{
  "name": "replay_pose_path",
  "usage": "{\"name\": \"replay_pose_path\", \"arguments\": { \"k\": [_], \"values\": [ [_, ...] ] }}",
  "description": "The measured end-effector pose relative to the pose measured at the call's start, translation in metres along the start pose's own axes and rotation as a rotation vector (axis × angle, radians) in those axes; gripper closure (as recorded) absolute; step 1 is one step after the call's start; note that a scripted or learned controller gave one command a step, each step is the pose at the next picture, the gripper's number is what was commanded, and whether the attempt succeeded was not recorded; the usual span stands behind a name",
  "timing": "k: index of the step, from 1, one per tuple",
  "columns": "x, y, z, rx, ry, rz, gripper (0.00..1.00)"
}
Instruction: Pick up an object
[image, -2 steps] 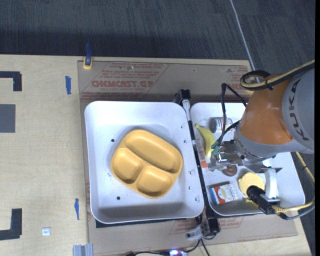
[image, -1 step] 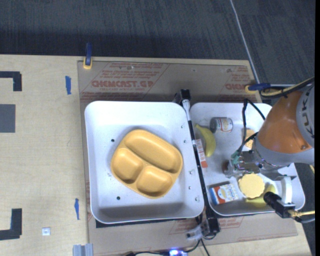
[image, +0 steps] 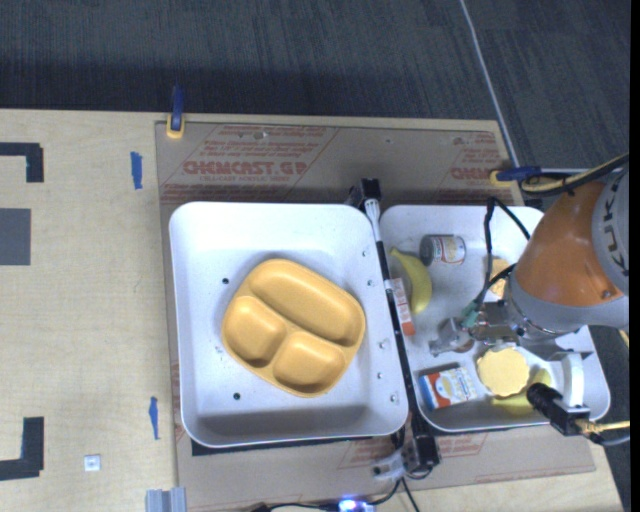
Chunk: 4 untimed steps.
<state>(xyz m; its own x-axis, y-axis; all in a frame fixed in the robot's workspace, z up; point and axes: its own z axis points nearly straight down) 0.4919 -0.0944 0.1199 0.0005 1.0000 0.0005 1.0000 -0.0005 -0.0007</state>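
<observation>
The pincer (image: 452, 338) hangs low in the right bin (image: 470, 222); whether it grips anything I cannot tell. A yellow round lid (image: 502, 371) lies just beside it, a small carton (image: 449, 386) near below, a banana (image: 415, 280) and a small can (image: 443, 249) above. The left bin (image: 200, 300) holds a yellow divided tray (image: 291, 326).

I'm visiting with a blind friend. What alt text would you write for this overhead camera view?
A grey and orange robot arm reaches from the right over the right white bin, which holds a banana, a small can, a round yellow disc and a small carton. The left white bin holds a yellow three-compartment tray.
</observation>
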Motion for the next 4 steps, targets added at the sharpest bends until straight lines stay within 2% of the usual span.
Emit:
{"name": "replay_pose_path", "arguments": {
  "k": [1,2,3,4],
  "values": [
    [0.001,-0.012,0.034,-0.003,0.000,-0.001,0.00],
    [0.000,-0.010,0.023,-0.009,-0.003,0.001,1.00],
    [0.000,-0.010,0.023,-0.009,-0.003,0.001,0.00],
    [0.002,-0.012,0.034,-0.002,0.000,0.000,0.00]
  ]
}}
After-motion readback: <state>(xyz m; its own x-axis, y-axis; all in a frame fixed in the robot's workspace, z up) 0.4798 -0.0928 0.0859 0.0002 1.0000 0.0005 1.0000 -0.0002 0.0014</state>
